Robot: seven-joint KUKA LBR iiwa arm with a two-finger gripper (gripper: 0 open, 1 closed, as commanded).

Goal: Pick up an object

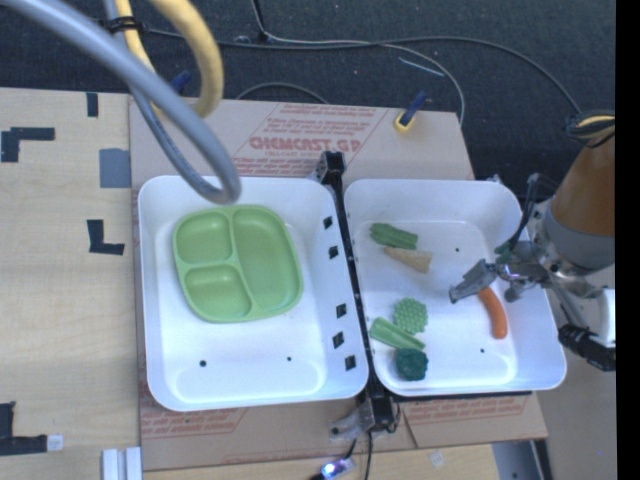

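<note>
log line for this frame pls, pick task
phase: reaching | gripper: low in right bin, beside orange carrot | held: nothing seen | left bin: green divided plate

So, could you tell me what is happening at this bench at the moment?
A robot arm reaches in from the right over the right bin, its gripper low beside an orange carrot-like piece. I cannot tell that it holds anything. The same bin also has a green piece, a tan wedge, a round green disc and a dark green lump. The left bin carries a green divided plate.
</note>
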